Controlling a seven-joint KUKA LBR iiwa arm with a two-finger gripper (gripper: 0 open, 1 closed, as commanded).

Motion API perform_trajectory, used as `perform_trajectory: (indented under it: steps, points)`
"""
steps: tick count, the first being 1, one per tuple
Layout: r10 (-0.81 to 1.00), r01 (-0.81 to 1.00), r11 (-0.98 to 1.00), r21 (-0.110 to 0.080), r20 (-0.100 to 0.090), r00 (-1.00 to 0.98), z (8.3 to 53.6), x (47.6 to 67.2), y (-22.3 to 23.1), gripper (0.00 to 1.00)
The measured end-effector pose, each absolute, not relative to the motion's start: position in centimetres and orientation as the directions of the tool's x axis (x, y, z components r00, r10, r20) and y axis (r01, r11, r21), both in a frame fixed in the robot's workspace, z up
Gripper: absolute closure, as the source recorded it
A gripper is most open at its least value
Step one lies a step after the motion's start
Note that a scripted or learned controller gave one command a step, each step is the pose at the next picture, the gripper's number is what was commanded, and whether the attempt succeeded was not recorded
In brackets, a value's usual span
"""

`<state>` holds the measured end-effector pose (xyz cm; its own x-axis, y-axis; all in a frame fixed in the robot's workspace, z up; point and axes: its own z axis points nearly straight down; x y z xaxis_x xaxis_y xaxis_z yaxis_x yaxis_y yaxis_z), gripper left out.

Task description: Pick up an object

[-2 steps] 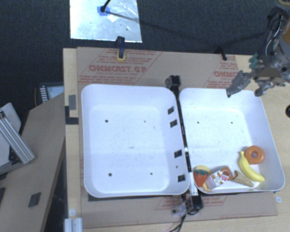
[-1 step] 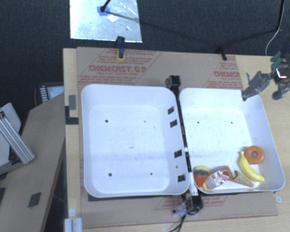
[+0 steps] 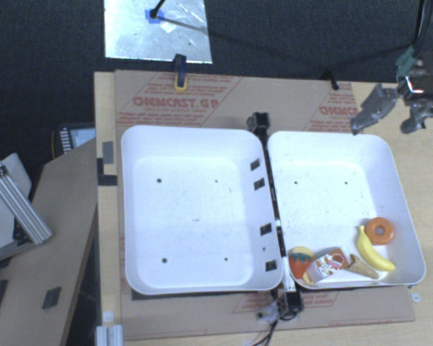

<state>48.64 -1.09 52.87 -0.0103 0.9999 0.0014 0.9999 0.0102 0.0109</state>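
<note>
Gripper (image 3: 391,114) above far right corner of right bin (image 3: 325,157), jaws apart, nothing between them | objects at near right corner of that bin: banana (image 3: 373,251), orange ring (image 3: 379,230) touching banana, red-white packet (image 3: 327,264), tomato-like item (image 3: 300,261) | left bin (image 3: 191,143) beside it.

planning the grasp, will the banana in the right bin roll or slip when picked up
The banana is curved, so it would likely pivot, not roll. Its skin looks smooth and glossy, so it may slip. It lies against the orange ring and the bin wall, probably crowding the end effector.
</note>
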Motion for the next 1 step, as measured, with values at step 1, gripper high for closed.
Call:
perform_trajectory:
  steps: [1]
  points:
    - [1.0, 1.0, 0.012, 0.004, 0.002, -0.012, 53.54, 48.65, 5.53, 0.0]
